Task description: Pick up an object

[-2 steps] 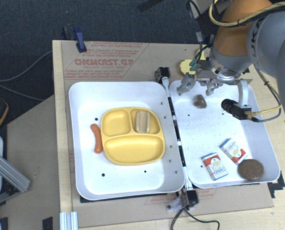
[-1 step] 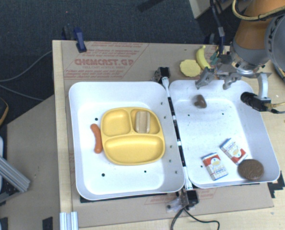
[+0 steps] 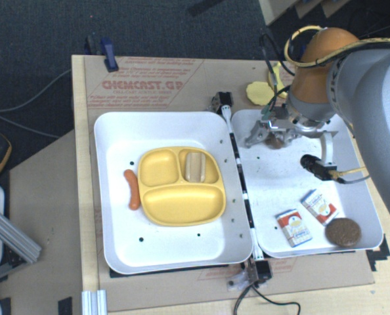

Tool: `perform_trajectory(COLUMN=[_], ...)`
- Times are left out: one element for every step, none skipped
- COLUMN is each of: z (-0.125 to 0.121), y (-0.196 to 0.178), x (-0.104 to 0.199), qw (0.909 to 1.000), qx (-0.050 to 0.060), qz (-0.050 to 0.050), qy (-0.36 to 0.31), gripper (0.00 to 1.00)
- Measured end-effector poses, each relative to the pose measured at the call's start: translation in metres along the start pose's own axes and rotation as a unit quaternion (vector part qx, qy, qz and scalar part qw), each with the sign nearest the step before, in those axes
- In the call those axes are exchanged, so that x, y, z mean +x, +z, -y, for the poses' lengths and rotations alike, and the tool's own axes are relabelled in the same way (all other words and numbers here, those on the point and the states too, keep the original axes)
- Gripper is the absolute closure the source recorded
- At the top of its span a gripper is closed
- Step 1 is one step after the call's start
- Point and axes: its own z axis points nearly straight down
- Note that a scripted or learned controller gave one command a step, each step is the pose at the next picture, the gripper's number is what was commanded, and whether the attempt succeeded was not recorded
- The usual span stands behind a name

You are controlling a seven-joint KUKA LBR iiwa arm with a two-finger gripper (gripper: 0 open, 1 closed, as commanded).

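My gripper (image 3: 268, 136) hangs low over the far left corner of the right bin (image 3: 274, 228), under the orange-banded wrist. Near that bin's front lie two small red-and-white cartons (image 3: 293, 227) (image 3: 318, 206) and a round brown disc (image 3: 343, 231), all well clear of the gripper. In the left bin (image 3: 116, 235) sits a yellow divided plate (image 3: 180, 205) with a tan piece (image 3: 194, 166) in its far right compartment. An orange sausage (image 3: 133, 189) lies on the bin floor just left of the plate.
A yellow lump (image 3: 259, 92) rests on the bench behind the right bin. A blue clamp (image 3: 108, 54) stands at the board's far left corner. The arm covers the right bin's far right side.
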Motion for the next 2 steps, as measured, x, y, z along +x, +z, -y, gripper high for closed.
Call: perform_trajectory(z=[-0.008,-0.009], y=[-0.007,-0.019], x=[-0.034,-0.032], qw=[1.0000,1.0000], qx=[-0.007,-0.009], qz=[0.002,0.002], qy=[0.002,0.001], gripper=[0.00,1.00])
